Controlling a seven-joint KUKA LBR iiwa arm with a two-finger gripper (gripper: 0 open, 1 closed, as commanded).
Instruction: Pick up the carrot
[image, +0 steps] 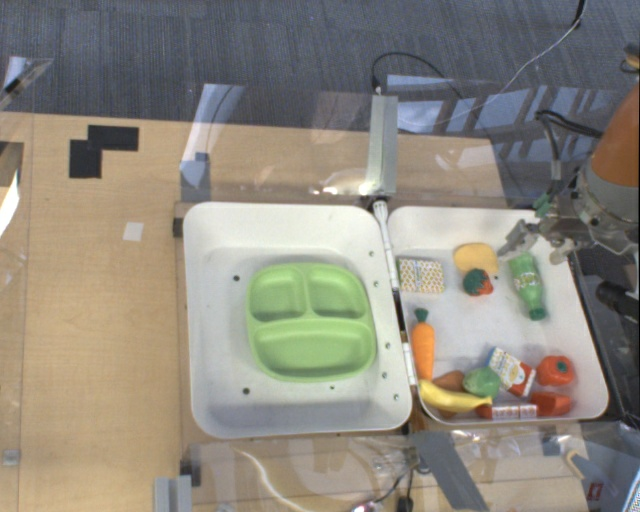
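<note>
A green divided plate (311, 322) fills the left bin (205, 300). In the right bin (580, 330), the carrot (424, 345) lies against the left wall, well left of the tool (533, 243), which hangs spread and empty beside a green bottle (527, 285).

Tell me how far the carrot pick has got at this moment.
Nothing looks done yet: the carrot lies in the right bin, near its left wall, just above the banana. In hand: the gripper hangs over the bin's far right corner, beside the green bottle, well away from the carrot. Left: move across, come down, close on the carrot and lift it.
</note>
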